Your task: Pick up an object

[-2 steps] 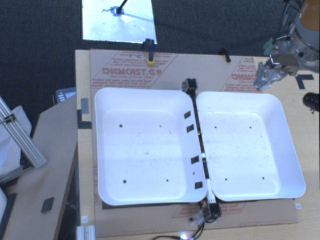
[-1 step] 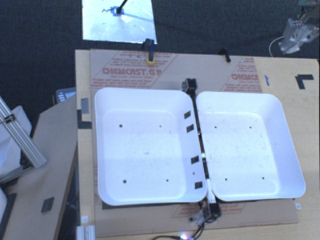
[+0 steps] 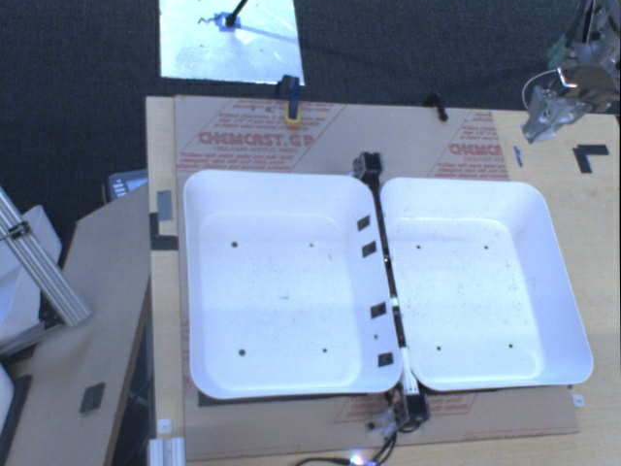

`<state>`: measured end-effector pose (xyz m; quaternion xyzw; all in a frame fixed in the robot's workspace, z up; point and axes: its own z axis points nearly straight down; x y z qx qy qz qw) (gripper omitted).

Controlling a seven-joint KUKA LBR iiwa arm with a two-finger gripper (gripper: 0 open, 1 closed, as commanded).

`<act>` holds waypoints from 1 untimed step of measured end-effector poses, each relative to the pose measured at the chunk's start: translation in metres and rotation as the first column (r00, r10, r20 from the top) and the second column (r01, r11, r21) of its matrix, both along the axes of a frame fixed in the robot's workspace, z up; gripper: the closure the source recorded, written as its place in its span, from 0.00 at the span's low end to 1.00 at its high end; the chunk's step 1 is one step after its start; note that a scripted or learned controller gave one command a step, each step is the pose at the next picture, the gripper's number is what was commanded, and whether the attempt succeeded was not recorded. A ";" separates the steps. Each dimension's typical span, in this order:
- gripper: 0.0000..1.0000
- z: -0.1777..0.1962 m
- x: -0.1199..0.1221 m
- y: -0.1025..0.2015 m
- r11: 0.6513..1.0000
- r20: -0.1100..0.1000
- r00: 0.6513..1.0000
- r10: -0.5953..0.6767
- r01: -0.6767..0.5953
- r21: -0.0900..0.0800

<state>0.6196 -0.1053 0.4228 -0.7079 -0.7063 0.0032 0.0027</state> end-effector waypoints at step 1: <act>1.00 -0.174 0.016 0.053 1.000 -0.006 1.000 0.009 -0.009 0.004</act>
